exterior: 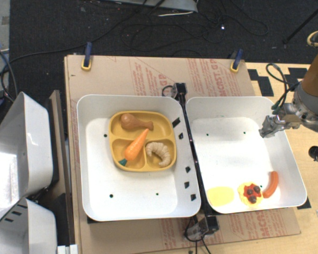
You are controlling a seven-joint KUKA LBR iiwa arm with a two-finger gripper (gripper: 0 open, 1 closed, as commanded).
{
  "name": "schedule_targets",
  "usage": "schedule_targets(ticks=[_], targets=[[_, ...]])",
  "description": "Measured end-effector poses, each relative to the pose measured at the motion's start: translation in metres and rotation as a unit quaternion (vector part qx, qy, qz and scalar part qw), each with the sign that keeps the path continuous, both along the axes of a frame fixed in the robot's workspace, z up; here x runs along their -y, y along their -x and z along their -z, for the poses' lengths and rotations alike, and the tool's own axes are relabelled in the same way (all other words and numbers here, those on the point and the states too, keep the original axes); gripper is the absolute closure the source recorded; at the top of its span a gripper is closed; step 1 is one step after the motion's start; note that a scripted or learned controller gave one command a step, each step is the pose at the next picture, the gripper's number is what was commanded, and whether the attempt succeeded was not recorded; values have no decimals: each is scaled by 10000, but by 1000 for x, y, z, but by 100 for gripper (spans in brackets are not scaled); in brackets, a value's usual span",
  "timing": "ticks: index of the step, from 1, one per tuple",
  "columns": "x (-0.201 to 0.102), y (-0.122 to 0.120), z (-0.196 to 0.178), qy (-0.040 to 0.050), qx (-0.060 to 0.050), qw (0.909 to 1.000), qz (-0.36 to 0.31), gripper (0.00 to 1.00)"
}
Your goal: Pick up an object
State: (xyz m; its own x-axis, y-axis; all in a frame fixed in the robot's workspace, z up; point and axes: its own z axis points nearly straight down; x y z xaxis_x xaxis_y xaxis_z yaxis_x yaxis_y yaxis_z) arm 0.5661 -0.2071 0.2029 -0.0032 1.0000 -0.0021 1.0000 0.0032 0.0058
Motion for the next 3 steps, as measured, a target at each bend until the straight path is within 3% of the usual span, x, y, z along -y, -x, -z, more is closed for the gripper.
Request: schedule_targets(ticks=[1,3], targets=[[-3,3,-63,3,6,10000,-2,100],[-113,-17,-50,-16,-33,10000,-21,100]])
